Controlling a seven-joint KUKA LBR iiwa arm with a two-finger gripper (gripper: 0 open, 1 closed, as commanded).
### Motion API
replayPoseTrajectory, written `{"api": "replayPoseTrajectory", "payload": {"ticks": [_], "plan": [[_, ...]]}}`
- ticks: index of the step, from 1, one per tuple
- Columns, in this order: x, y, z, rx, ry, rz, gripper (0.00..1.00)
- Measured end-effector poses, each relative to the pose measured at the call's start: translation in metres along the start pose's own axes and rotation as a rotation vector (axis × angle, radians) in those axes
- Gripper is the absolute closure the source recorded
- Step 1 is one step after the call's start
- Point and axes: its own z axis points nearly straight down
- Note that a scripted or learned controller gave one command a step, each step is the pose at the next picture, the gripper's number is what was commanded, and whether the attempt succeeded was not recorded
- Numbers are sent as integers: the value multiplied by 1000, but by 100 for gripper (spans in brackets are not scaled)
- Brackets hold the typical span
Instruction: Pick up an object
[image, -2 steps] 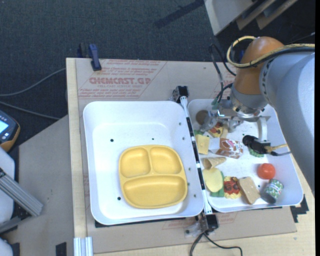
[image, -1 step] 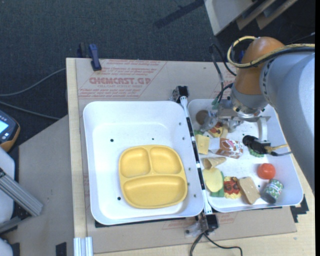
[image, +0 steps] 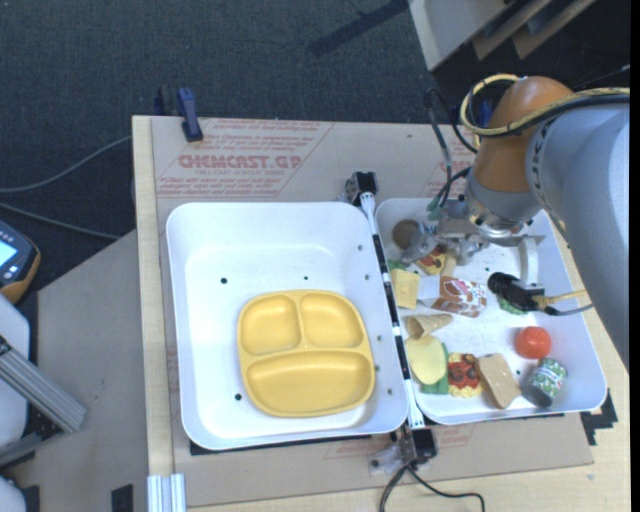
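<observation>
Toy food pieces (image: 462, 340) lie scattered in the right white bin (image: 590, 385). Jaws hang over that bin's far left part; whether spread or pressed together cannot be told. Yellow divided plate (image: 303, 352) occupies the left bin (image: 200, 300). Table (image: 240, 160) print reads "CHEMCAST GP".

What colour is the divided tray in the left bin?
Plain yellow: the divided tray shows best in the camera view, lying in the left bin.
</observation>
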Motion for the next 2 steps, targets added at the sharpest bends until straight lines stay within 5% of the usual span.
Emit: {"api": "replayPoseTrajectory", "payload": {"ticks": [1, 2], "plan": [[-2, -2, -1, -8, 0, -1, 0], [6, -32, -4, -33, -5, 4, 0]]}}
